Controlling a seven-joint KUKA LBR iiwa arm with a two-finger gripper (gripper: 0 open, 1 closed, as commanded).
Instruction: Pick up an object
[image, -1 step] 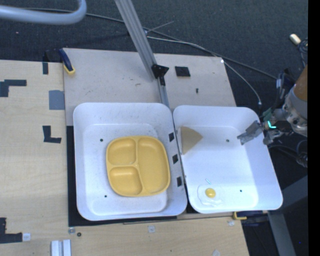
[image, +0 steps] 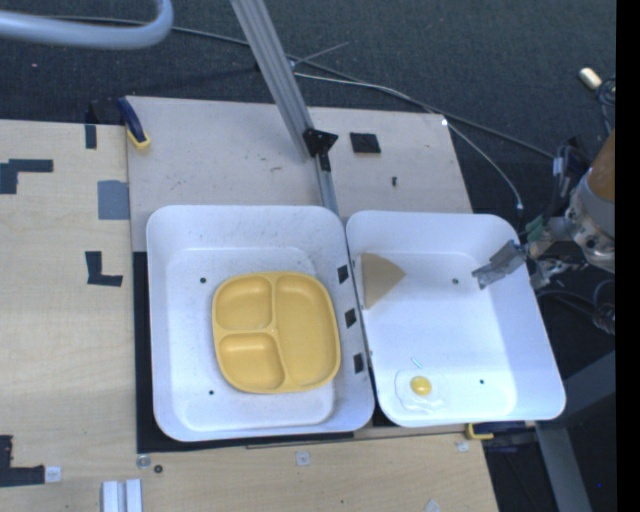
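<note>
The approach is in hand: nothing has been picked up yet. The gripper (image: 497, 267) is seen at the right bin's (image: 520, 330) right rim, reaching in from the arm (image: 600, 205). Whether the claw is open or closed cannot be told; it is small and blurred here. Nothing is seen held in it.

In the right bin, a fried egg toy (image: 419, 388) lies near the front wall, and a tan wedge (image: 378, 275), perhaps a slice of something, rests against the left wall. A yellow tray (image: 275, 332) sits in the left bin (image: 170, 300).

Next, the gripper would need to be carried over one object and lowered. Most of the arm is cut off at the right.
</note>
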